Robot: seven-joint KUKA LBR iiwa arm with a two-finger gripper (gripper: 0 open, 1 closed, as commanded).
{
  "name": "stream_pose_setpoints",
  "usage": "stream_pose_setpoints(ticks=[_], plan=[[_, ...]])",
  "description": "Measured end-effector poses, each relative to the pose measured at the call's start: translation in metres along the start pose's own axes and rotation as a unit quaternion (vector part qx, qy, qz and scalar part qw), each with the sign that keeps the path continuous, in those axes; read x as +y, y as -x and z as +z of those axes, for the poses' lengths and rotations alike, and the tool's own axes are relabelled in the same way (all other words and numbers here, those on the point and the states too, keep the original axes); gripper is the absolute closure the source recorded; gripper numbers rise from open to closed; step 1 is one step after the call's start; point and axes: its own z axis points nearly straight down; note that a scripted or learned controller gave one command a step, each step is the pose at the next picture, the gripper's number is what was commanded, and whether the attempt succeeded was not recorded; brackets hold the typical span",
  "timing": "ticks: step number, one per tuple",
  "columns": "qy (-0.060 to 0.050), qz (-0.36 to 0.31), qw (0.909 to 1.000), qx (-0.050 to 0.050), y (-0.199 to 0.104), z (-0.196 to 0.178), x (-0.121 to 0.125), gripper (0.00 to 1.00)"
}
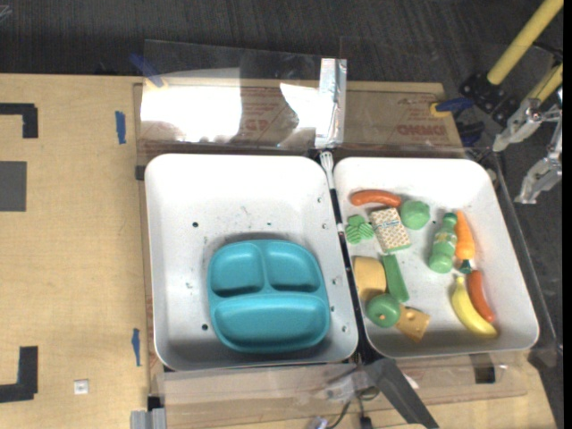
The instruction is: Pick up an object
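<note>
Here, two white bins sit side by side on the bench (63, 239). The left bin (179, 195) holds one teal divided tray (266, 295). The right bin (509, 266) holds the toy food: one banana (468, 311), one carrot (464, 238), two sausages (376, 198), one green apple (384, 309), one speckled block (390, 228) and several other green and yellow pieces, too crowded to count surely. The gripper (536, 146) hangs off the right bin's upper right corner, apparently grasping nothing; how its parts stand I cannot tell.

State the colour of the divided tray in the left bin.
Teal tray, seen in the camera view.
</note>
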Motion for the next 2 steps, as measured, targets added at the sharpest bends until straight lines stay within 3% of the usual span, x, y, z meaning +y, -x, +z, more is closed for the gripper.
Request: stream_pose_setpoints(ticks=[1, 2], plan=[[0.002, 0.031, 0.9995, 0.005, -0.012, 0.12, -0.028, 0.0], [0.001, 0.018, 0.9998, 0.001, -0.052, 0.236, -0.027, 0.0]])
